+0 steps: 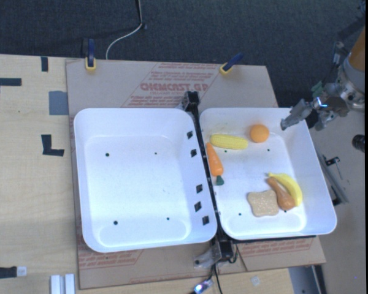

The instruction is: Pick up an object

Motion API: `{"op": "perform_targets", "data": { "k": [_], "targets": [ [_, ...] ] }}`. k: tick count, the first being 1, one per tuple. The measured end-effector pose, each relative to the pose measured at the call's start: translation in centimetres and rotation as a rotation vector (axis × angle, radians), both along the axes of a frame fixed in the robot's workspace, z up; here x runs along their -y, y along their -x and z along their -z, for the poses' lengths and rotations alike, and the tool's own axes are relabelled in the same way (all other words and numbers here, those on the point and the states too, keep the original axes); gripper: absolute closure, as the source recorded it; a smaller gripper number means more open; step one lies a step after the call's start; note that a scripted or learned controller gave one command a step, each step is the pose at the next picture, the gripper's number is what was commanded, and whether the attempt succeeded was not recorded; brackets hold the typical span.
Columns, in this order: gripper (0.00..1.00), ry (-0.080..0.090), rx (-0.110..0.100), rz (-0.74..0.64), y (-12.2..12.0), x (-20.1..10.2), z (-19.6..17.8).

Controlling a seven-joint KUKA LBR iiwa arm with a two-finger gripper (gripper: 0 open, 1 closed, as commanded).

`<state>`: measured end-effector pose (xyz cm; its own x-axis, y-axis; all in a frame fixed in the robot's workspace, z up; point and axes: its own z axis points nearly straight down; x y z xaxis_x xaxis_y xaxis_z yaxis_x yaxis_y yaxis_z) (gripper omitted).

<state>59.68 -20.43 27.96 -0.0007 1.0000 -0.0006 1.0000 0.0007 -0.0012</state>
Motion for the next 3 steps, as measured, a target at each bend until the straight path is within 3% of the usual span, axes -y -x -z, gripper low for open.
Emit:
{"op": "perform_targets", "data": {
  "k": [1,2,3],
  "targets": [
    [0.0,-0.002,-0.009,0.003,5.0,1.2,7.3],
    [0.0,-0.002,0.0,-0.001,10.8,0.2,18.6],
    [1.0,-0.004,0.001,0.0,10.8,0.1,17.6]
  ]
}}
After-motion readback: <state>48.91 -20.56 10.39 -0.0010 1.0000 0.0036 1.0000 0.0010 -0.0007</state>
